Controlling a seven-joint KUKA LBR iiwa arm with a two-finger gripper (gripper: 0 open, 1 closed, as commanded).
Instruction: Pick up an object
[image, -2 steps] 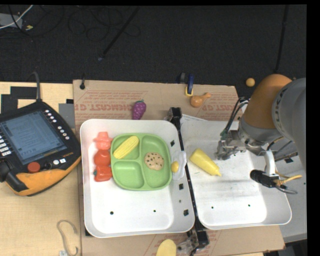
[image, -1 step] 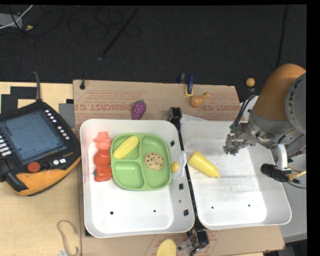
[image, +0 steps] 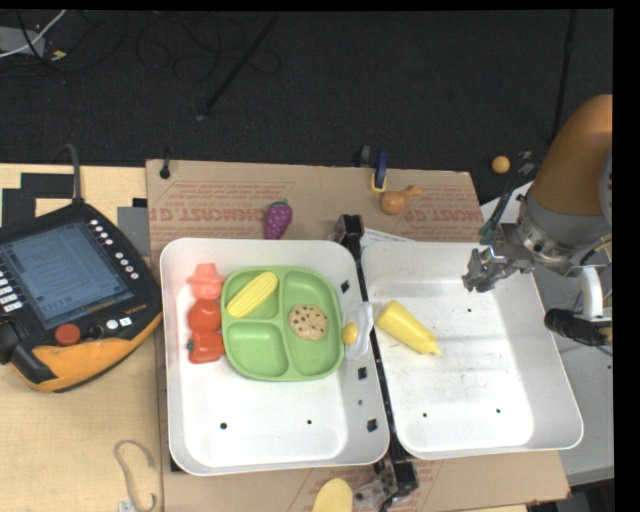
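Observation:
My gripper (image: 484, 271) hangs over the upper right part of the right bin (image: 520, 400), with nothing visible between its fingers. A yellow squeeze bottle (image: 407, 328) lies on its side in the left part of that bin, well left and below the gripper. In the left bin (image: 260, 430) stands a green divided plate (image: 283, 324) holding a corn cob (image: 250, 293) and a cookie (image: 309, 321). A red toy figure (image: 205, 313) lies left of the plate. A small yellow piece (image: 351, 334) sits at the divide between the bins.
A teach pendant (image: 70, 285) lies on the bench at left. On the cardboard behind the bins sit a purple grape toy (image: 277, 218) and an orange pear-like toy (image: 397, 199). A yellow object (image: 333, 495) rests below the bins, a metal hook (image: 135, 465) at bottom left.

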